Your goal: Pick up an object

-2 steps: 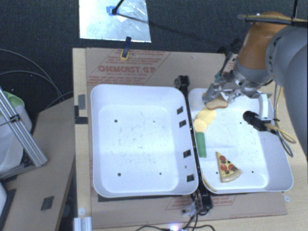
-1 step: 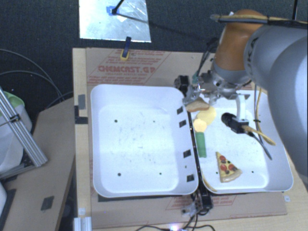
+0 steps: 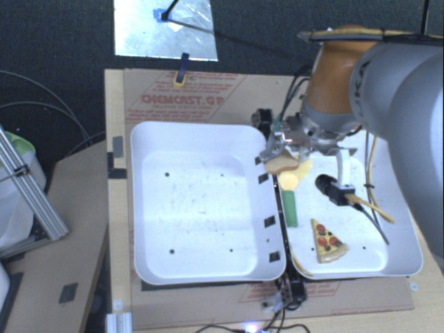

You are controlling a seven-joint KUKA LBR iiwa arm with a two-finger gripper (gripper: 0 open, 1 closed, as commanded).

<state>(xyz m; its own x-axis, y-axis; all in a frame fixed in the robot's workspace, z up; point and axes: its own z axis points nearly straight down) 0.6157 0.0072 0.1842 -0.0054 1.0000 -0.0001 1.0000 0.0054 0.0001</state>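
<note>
Dark carpet surrounds a tan bench [image 3: 83,186] bearing two shallow white bins. Left bin [image 3: 201,200] bare. Right bin [image 3: 395,255] under the grey arm [image 3: 402,103]. Gripper [image 3: 286,157] low at the bin's left edge; jaw state cannot tell. Yellow-and-green plastic spatula [image 3: 290,189] directly below it. Pizza-slice toy [image 3: 327,241] nearer front, apart.

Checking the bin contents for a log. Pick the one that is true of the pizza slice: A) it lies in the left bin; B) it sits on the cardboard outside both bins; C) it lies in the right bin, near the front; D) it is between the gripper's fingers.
C: the pizza slice lies on the right bin's floor near its front edge, apart from the gripper farther back.
</note>
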